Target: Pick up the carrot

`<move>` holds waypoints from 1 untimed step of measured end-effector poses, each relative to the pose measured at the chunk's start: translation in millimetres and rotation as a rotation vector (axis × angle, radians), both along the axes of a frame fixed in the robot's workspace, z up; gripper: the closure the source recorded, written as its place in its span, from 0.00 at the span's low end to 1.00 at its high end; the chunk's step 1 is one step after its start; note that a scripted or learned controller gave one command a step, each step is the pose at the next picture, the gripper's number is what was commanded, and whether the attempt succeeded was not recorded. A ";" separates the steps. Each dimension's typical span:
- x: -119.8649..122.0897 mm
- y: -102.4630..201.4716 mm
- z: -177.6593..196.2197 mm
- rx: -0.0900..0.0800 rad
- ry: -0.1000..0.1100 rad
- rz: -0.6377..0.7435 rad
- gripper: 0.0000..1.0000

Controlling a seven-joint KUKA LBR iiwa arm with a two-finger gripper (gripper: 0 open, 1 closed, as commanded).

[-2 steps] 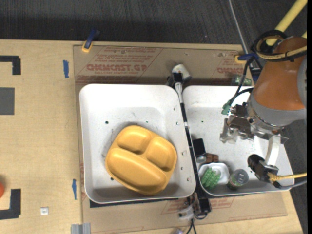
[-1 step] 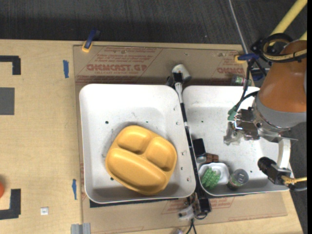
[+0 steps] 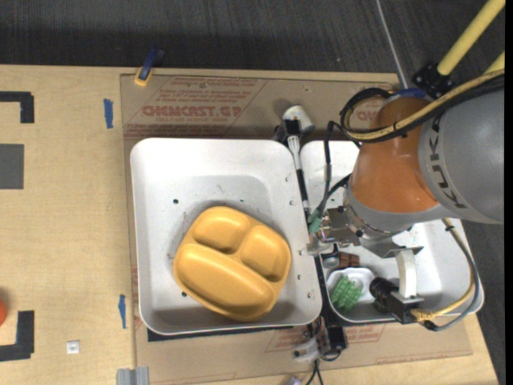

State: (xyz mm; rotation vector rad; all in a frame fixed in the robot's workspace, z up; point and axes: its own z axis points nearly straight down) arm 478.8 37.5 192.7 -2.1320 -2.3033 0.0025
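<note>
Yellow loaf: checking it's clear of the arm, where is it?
The yellow loaf lies in the left bin, toward its front, while the arm hangs over the right bin.

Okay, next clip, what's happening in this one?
A grey and orange arm reaches in from the right and hangs low over the right bin, covering most of it. Just below its wrist a green leafy piece lies in that bin, possibly the carrot's top; no orange root can be made out. The left bin holds a big yellow bread-shaped object, untouched. Whether anything has been grasped cannot be told.
</note>
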 end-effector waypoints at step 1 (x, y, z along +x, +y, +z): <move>0.2 -59.9 -8.3 -0.001 -0.001 0.017 1.00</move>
